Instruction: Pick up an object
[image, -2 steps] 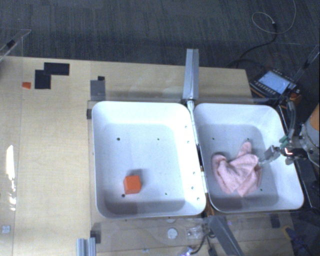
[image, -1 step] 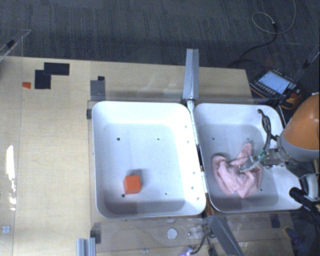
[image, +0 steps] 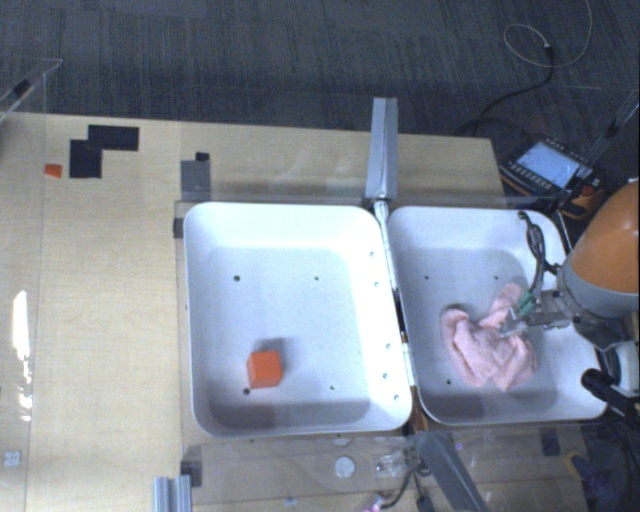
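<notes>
We are working on the crumpled pink cloth (image: 487, 345), which is lying in the right bin (image: 440, 240), toward its near right part. The gripper (image: 520, 318) is sitting low on the cloth's upper right edge, and a raised fold of fabric is bunching up right at its tip; whether that fold is truly pinched we cannot tell from this slant.

To do this step well, we are judging that the pinch needs a thick gather of fabric, not a single thin layer, since soft cloth is likely to slip out as it is lifted. A straight upward lift, slow at first, would be giving us a chance to see the cloth rising off the bin floor before committing.

In the left bin (image: 210, 300) a small orange block (image: 265, 369) is resting near the front, well apart from the arm. The bench (image: 100, 350) is carrying both bins.
</notes>
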